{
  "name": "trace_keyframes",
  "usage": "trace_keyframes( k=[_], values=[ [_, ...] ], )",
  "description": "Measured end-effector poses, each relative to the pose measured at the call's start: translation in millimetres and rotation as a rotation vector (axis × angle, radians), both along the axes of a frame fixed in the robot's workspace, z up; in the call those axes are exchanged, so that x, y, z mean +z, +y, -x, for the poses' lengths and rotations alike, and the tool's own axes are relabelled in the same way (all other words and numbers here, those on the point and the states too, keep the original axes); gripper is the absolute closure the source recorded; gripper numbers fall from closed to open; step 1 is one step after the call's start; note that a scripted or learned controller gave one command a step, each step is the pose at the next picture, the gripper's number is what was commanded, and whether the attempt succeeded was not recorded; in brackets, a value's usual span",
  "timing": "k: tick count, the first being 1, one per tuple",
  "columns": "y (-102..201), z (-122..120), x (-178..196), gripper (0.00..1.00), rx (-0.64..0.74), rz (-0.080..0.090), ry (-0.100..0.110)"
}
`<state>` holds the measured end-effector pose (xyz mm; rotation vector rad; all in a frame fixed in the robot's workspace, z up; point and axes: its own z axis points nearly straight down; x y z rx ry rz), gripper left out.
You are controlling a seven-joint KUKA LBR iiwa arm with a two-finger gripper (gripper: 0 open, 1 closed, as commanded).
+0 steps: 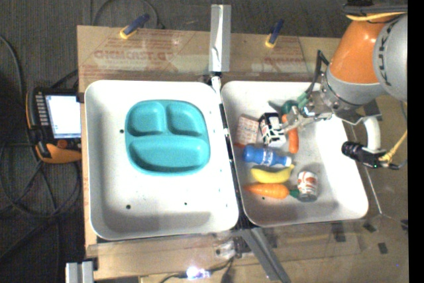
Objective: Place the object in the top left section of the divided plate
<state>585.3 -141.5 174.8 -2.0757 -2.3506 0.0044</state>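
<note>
Bins sit side by side on the counter (99,53), a white left bin (99,162) and a white right bin (344,195). A teal divided plate (167,137) lies flat in the left bin, toward its far half, with two small sections on the far side and one wide section nearer.

All the loose things are in the right bin. A black-and-white can (271,129) stands near the bin's far left part, with a pinkish packet (247,129) just beside it toward the left wall. A blue bottle (265,156) lies on its side below them, a yellow banana (272,175) just under it, and a carrot (267,191) nearest the front wall. A small tin can (307,185) lies beside the carrot's tip. Another orange piece (293,140) lies beside the black-and-white can.

The grey and orange arm (361,59) reaches over the right bin's far right corner. Its claw (301,111) hangs low over the far part of that bin, close to the black-and-white can; whether it is released or clenched I cannot tell.
</note>
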Motion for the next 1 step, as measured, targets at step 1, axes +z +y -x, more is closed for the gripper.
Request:
trace_keyframes(
  k=[1],
  values=[
    [78.3, -36.7, 5.1, 1.00, 0.050, 0.002, 0.000]
  ],
)
